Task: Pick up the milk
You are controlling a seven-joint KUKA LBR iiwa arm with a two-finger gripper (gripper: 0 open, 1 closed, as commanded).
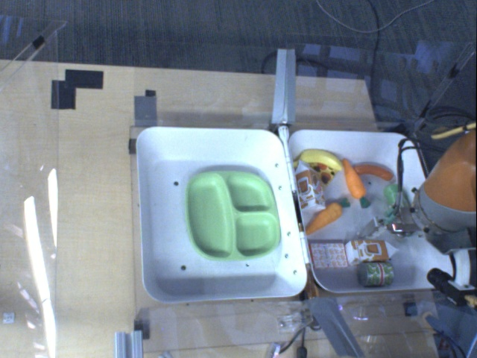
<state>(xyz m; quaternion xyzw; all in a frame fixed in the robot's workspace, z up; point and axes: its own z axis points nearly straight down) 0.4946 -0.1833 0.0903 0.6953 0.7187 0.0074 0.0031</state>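
Observation:
The milk (308, 187) looks like the white carton with printed sides that lies along the left wall of the right bin (417, 271), just below a banana (320, 158). My gripper (395, 225) hangs over the right part of that bin, under the orange-banded wrist (452, 179). It is well to the right of the carton and apart from it, just above a small white and brown box (370, 250). Nothing is seen held in it.
The right bin also holds two carrots (325, 217) (353, 179), a sausage (374, 171), a green item (391, 194), a flat patterned box (328, 254) and a green can (375, 274). The left bin (160, 222) holds a green divided plate (232, 213).

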